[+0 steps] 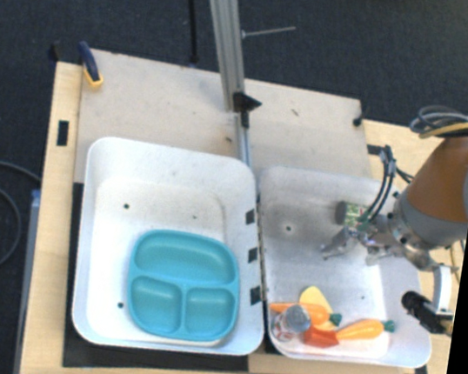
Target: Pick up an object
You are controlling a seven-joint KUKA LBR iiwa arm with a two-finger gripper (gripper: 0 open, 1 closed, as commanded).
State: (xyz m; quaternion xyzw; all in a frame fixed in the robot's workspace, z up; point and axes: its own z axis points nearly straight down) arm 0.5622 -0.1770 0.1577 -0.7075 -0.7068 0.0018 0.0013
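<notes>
Over the right bin (302,201), the tool (340,242) hangs low at the end of the grey arm with its orange band (442,179); whether its fingers are apart or together I cannot tell. Near that bin's front edge, well apart from the tool, lie toy foods: a yellow piece (315,302), an orange carrot (361,330) and a grey-red item (292,321). A teal divided tray (185,284) sits in the left bin (120,181) on the surface (160,100).

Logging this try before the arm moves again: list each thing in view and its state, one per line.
gripper: low over the right bin, nothing seen between its fingers
blue tray: flat in the left bin
left bin: holds the tray
right bin: toys piled at its near edge
orange carrot toy: lying flat
</notes>
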